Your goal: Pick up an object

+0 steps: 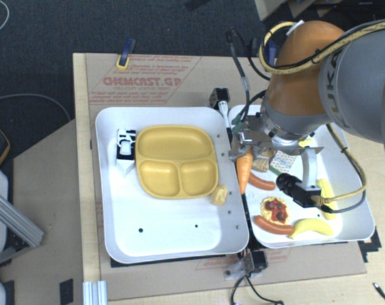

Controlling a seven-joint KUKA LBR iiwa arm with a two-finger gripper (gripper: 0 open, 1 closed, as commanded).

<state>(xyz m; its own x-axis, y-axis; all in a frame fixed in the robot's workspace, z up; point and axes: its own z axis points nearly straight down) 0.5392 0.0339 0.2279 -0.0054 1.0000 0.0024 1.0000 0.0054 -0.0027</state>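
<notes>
carrot [243, 171] lies along the left wall of the right bin [361, 202], thick end up, thin end down, just beside the wall shared with the left bin [110, 189]. the tool [243, 142] hangs over the right bin's upper left corner, right at the carrot's thick end; whether it is open or closed, or touching the carrot, i cannot tell. just right of the carrot lies a red sausage [262, 183], below it a round pale piece with red topping [275, 210], then a second sausage [274, 225] and a banana [313, 229] near the front wall. a checked packet [283, 162] shows under the wrist. in the left bin sits a yellow divided plate [176, 161], with a black-and-white thing [124, 145] touching its left side and a pale yellow lump [219, 196] at its lower right corner. both bins rest on the brown counter [91, 246]
</notes>
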